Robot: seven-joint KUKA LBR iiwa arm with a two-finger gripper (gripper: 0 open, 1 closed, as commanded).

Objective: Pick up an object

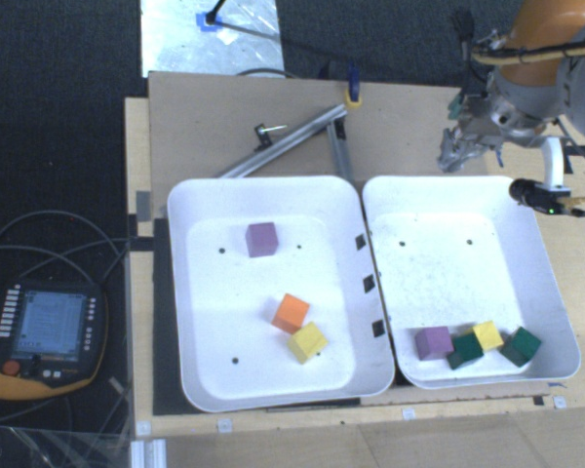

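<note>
Seven blocks wait in my two bins. My gripper [460, 151] hangs above the right bin's [536, 252] far rim, grip state unclear; nearest targets, purple block [433, 341] and neighbours, lie along that bin's near wall.

Even overhead light is washing the two white bins [273, 198] nearly featureless; glare is flaring off the foil sheet [210, 22] at eleven o'clock, and the arm [556, 27] at two o'clock is perhaps blurring slightly.
</note>
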